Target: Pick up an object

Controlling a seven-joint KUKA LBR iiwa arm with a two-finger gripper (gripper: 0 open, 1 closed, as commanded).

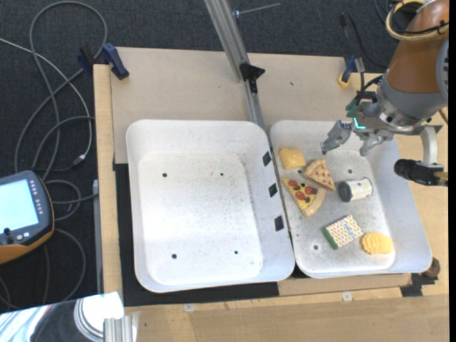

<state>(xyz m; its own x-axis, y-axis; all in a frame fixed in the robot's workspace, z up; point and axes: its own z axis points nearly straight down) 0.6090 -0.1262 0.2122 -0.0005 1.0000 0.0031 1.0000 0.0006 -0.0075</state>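
- The scene is evenly and brightly lit from above, with soft light and no hard-edged shadows.
- The two white bins (199,130) look bright but keep their speckled surface detail, with no blown-out glare.
- The dark floor (50,70) around the worktop (178,84) stays dim yet readable.
- Small toys in the right-hand bin cast only faint, short shadows.
- A shiny metal object (43,326) at the lower left corner shows streaky reflections.
- Focus is fairly sharp overall, with slight softness and graininess.

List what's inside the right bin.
Right bin: yellow lump, two pizza slices overlapping, small can, patterned block, yellow round piece. Gripper hangs above.
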